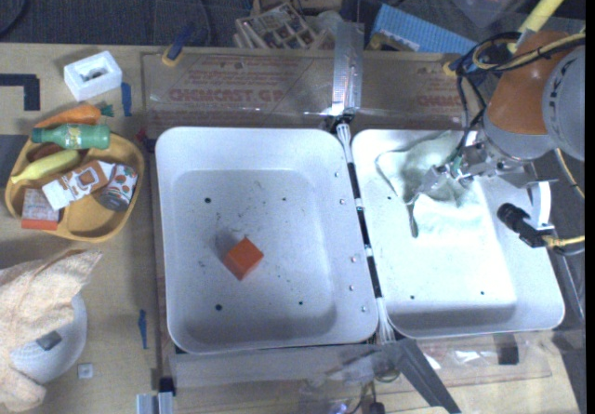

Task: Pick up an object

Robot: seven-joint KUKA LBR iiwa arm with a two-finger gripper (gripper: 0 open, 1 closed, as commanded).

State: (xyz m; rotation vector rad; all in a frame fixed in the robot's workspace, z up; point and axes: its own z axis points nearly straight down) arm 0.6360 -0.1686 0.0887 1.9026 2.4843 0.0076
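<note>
The pick has not been made, as far as this view shows: the orange block (pixel 244 258), the one loose object in the bins, lies on the floor of the left bin (pixel 186 156), a little below and left of that bin's middle, with nothing touching it. The gripper (pixel 444 181) hangs over the right bin (pixel 521 310), near its upper edge, well apart from the block and across the rim that the two bins share; from the fingers the block lies far off toward the left and lower in the frame. The fingers themselves are hard to read. A thin dark finger (pixel 412 217) seems to point down toward the bin floor, but pale glare and blur wrap the wrist, and I cannot tell whether the fingers stand wide or narrow. No object can be made out between them, so nothing should be counted as held. Judging from this, nearly all of the task is left: the arm would have to carry the gripper over the shared rim, bring it above the block, come down with the fingers either side of it, close, and lift. Beside the bins, well beyond the block from the fingers, a yellow bowl (pixel 93 226) of play food sits on the bench and plays no part.
</note>
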